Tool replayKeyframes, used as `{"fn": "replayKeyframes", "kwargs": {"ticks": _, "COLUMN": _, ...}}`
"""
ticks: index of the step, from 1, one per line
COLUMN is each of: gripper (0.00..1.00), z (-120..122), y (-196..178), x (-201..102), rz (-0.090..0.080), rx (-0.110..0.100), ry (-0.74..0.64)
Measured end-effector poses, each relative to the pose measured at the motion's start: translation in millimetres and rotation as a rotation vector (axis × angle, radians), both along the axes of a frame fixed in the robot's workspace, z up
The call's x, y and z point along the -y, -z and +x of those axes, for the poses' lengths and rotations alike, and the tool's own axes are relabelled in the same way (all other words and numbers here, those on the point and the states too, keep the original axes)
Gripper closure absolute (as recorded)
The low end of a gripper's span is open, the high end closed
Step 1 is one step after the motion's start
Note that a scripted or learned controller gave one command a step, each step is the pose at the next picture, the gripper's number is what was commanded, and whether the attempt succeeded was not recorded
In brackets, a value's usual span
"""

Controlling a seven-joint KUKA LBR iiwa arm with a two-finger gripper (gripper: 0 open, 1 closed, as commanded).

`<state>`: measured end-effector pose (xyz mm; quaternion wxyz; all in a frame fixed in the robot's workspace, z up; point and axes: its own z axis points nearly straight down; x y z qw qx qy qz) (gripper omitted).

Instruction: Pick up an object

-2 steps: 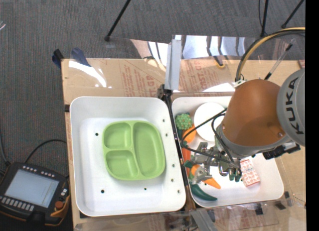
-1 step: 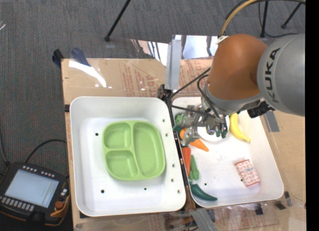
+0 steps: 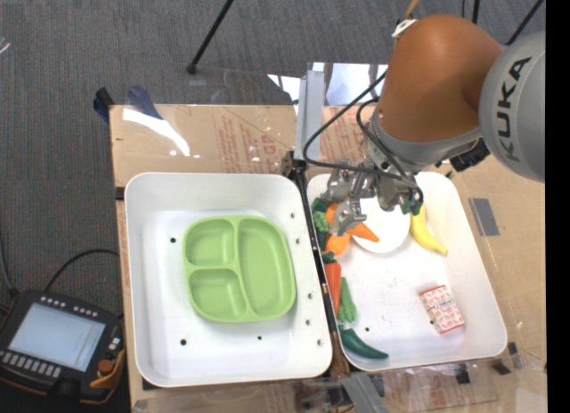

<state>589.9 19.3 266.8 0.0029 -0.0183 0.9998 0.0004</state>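
The right bin (image 3: 472, 251) holds several toy foods. An orange carrot piece (image 3: 366, 234) lies on a small white plate (image 3: 389, 234), and a yellow banana (image 3: 427, 233) rests just right of that plate. Along the bin's left wall lie more orange pieces (image 3: 337, 244), a long carrot (image 3: 333, 276), a dark green vegetable (image 3: 346, 301) and a green pepper (image 3: 362, 344). A red and white box (image 3: 443, 307) sits toward the front right. My gripper (image 3: 356, 210) hangs low over the back left of this bin, right above the orange pieces and the plate's edge.
A green divided plate (image 3: 239, 269) lies in the left bin (image 3: 151, 224). The arm's orange wrist (image 3: 436, 77) and its cables cover the back of the right bin. A teach pendant (image 3: 58, 336) sits on the floor at the lower left.
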Motion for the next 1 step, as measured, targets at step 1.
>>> {"fn": "replayKeyframes", "kwargs": {"ticks": 1, "gripper": 1.0, "z": 52.4, "y": 28.8, "x": -25.6, "rz": 0.0, "rx": -0.006, "ry": -0.114}}
